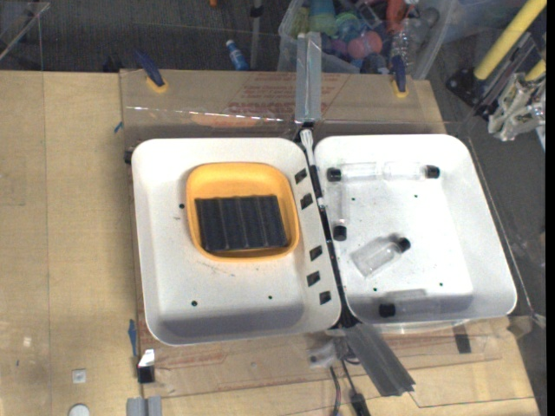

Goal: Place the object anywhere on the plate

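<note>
Fingers (518, 115) state can't tell, parked off the counter; risk: clear bottle (379, 254) rolls or slips, never reaching the orange plate (201, 185).

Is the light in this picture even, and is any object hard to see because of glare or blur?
Camera view: the light is soft, with faint shadows; the white bins look bright; the clear bottles nearly vanish against the right bin; the dark block on the orange plate is plain; the background looks dim.
</note>
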Action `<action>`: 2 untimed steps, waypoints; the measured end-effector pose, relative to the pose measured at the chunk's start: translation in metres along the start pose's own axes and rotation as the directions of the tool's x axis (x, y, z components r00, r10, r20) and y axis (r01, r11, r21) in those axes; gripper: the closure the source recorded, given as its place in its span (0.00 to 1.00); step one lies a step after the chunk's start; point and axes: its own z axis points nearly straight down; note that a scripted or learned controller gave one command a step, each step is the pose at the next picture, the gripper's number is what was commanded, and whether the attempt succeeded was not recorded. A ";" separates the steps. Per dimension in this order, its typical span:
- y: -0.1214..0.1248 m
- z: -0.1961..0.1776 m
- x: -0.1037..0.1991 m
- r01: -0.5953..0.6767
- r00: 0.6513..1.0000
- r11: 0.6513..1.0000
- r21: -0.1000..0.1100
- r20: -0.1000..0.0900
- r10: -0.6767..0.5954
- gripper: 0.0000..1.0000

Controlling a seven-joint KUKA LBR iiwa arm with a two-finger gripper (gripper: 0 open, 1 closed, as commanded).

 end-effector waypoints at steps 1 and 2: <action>-0.002 -0.074 -0.014 0.283 0.959 0.959 -0.001 0.001 -0.283 1.00; -0.002 -0.087 -0.014 0.599 0.800 0.800 -0.002 0.002 -0.599 1.00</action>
